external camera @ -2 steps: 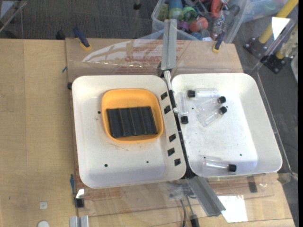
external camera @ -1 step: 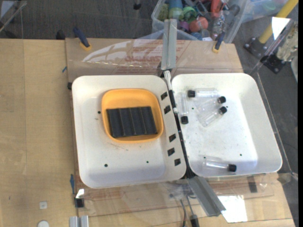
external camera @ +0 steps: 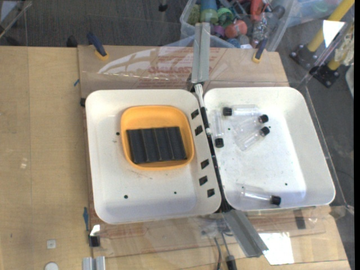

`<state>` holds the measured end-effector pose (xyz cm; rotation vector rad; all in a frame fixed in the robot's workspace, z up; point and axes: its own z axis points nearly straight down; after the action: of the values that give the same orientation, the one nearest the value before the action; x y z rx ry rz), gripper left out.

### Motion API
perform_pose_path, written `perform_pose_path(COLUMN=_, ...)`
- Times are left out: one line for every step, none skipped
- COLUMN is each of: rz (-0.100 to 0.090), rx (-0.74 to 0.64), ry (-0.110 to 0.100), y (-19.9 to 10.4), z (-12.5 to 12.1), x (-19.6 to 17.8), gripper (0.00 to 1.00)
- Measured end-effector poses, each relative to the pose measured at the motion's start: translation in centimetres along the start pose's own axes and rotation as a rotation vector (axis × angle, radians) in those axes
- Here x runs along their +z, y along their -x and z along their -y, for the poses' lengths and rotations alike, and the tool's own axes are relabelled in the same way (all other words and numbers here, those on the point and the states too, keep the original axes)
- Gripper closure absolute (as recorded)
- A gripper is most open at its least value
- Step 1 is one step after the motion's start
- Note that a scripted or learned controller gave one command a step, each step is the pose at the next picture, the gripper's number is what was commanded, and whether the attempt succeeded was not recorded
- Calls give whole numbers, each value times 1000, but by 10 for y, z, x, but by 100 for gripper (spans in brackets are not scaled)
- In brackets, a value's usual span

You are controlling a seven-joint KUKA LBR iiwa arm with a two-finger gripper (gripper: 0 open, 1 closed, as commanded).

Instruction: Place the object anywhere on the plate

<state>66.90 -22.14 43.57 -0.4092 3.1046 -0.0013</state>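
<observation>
Two shallow white bins side by side: left bin (external camera: 146, 193), right bin (external camera: 287, 162). Rounded-square orange plastic plate (external camera: 128, 122) lying in left bin, with dark ribbed rectangular block (external camera: 156, 145) covering most of its floor. Clear plastic vials with black caps scattered in right bin: overlapping cluster (external camera: 244, 125) toward the far side, lone vial (external camera: 257, 196) near the front edge, well apart from the cluster. Every vial well apart from plate, none on it. Probably not started yet; pick step first.

Risks, as judgement:
- Slippery round vials likely to roll or squirt out under a pinch off the long axis.
- Cluster touching and overlapping, so could grab two or knock neighbours aside.
- Lone vial close to bin wall, so little room on that side for a clean approach.
- Raised rims between bins could clip a low carry.
- Block hogging plate floor, so could bounce or roll off onto the rim or out of the plate if dropped from height.

Gripper opening and hold: cannot tell. No vial seen lifted or pinched.
</observation>
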Motion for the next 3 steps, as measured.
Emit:
perform_pose_path(rz=0, rx=-237, ry=1, y=0, z=1, x=0, gripper=100)
perform_pose_path(rz=0, rx=-542, ry=2, y=0, z=1, x=1, gripper=100)
perform_pose_path(rz=1, rx=-836, ry=3, y=0, z=0, x=1, gripper=100)
